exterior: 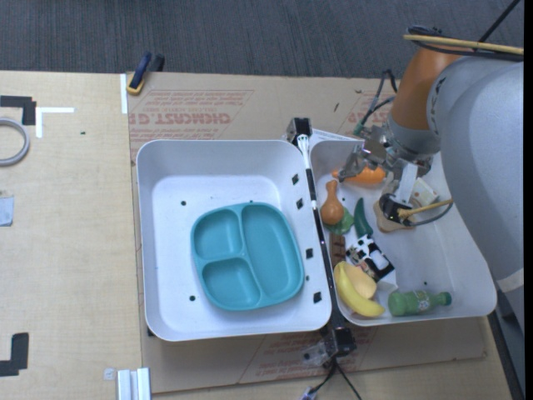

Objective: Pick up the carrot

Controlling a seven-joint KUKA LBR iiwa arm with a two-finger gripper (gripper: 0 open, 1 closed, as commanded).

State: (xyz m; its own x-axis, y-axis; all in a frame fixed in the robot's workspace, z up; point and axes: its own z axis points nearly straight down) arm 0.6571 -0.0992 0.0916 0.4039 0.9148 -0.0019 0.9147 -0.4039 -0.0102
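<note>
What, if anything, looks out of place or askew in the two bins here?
Nothing looks spilled or damaged. The right bin is a loose jumble: banana, green bottle lying on its side, carrot by the gripper. The teal divided plate sits flat in the left bin.

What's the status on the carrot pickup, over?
Gripper low at right bin's far end. Carrot right under it, grasp unconfirmed. Green pepper close alongside.

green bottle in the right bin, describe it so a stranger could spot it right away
Start at the right white bin and go to its near edge. The green bottle lies there on its side, right of the banana. It is the only green thing with a cap; the green pepper sits farther back.
</note>
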